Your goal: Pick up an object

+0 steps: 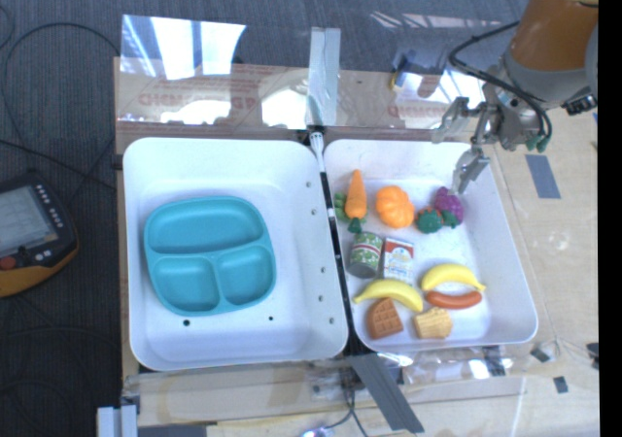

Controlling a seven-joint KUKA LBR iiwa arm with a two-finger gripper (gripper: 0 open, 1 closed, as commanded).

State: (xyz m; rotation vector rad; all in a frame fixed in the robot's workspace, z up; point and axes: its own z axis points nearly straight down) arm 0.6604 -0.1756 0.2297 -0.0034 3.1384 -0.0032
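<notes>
Toys fill the right white plastic bin (505, 260). An orange plastic carrot (357, 194) lies near its far left corner, long axis running far to near, green top toward the near edge. The tool (465, 151) hangs over the bin's far right corner, fingers spread apart with nothing between them, just beside purple plastic grapes (448, 203); the carrot lies well to its left. A teal divided plate (208, 253) sits in the left white bin (146, 163).

robot lab, arm (554, 27), white bins (233, 158), bench (569, 241)
</notes>
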